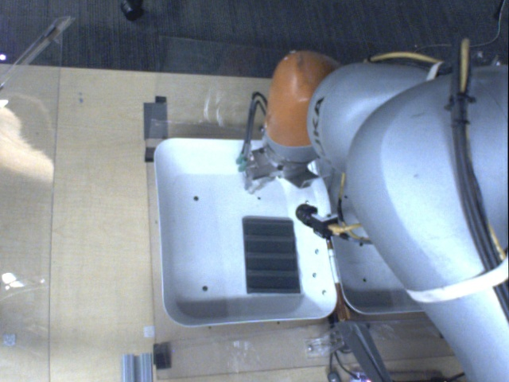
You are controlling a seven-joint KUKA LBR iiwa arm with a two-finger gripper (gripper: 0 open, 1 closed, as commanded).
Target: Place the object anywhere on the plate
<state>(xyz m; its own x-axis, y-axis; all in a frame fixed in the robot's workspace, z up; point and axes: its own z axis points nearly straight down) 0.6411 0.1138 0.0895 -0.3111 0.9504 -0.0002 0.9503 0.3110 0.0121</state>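
Observation:
A dark rectangular plate (pixel 271 255) with ribbed slats lies flat in the left white bin (pixel 183 237), toward its right side. My gripper (pixel 256 175) hangs over the far part of this bin, just behind the plate's far edge, under the orange band (pixel 296 102) of the arm. A small green bit (pixel 239 161) shows at the gripper's left side; whether it is an object or part of the tool I cannot tell. The plate's slats carry nothing that I can see.
The grey arm (pixel 413 173) covers most of the right bin (pixel 374 293), leaving a strip of its near left corner. A black cable fitting (pixel 312 217) juts out over the rim between the bins. Wooden bench (pixel 79 237) surrounds the bins on the left.

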